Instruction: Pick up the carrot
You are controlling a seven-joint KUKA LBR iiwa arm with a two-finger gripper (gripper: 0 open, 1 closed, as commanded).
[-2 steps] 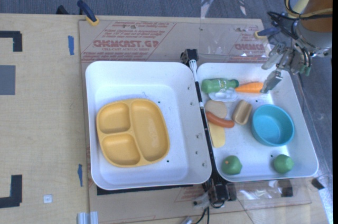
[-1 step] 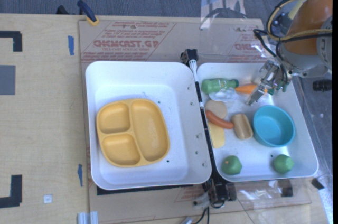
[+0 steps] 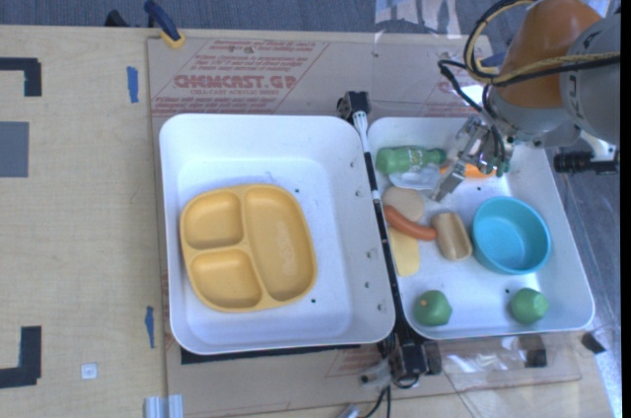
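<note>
The carrot (image 3: 475,173) shows as a small orange piece in the upper part of the right bin (image 3: 562,209), partly covered by the gripper. My gripper (image 3: 459,168) is low in that bin, right over the carrot and touching or nearly touching it. The grey arm with its orange band (image 3: 548,36) reaches in from the upper right. Most of the carrot is hidden under the gripper's body.
The right bin is crowded: a green bottle (image 3: 408,158) just left of the gripper, a red sausage (image 3: 409,225), a bun (image 3: 453,236), a blue bowl (image 3: 510,236), and two green fruits (image 3: 431,308) (image 3: 528,305). The left bin (image 3: 197,140) holds a yellow divided plate (image 3: 246,246).
</note>
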